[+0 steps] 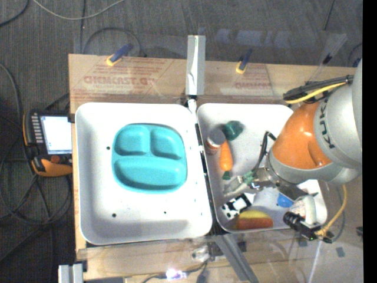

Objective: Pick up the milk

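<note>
Nearest the lens, the arm (300,143) is reaching in over the right bin (259,119) from its right edge, its orange band hanging above the bin's middle. It is bending down and leftward, probably so that the tool (240,183) is coming at the clutter along the bin's left half.

The milk (235,205), a small black-and-white carton, is lying near the right bin's front left corner, just beside a red-and-yellow piece (254,220) at the front edge. A carrot (226,155) is lying farther back along the left wall, with a dark green thing (234,129) behind it.

The tool is hovering just behind the milk, between it and the carrot's near end, and is looking very close to the carton. Whether it is touching the carton, and whether it is open or closed, I cannot tell; the metal parts are blurring together there. Nothing is showing clearly in its grasp, so I am judging the pick as not yet made.

The left bin (94,205) is carrying a blue plate (150,158), well apart from the work.
</note>
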`<action>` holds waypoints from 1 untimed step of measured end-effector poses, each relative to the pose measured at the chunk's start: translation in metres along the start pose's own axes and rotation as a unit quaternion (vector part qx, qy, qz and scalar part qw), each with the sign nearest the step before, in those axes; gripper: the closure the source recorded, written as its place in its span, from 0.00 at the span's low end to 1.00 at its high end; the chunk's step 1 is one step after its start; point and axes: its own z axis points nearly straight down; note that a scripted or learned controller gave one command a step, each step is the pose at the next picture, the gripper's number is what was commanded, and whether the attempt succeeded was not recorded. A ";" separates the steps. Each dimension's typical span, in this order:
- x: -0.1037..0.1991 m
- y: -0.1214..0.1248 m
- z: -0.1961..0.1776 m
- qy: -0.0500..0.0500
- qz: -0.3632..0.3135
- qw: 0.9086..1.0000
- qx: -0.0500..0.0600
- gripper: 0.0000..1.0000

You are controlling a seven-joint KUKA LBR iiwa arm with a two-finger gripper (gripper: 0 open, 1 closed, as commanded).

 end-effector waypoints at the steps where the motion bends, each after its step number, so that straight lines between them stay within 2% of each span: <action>1: 0.005 0.000 0.000 -0.005 -0.022 1.000 -0.001 0.00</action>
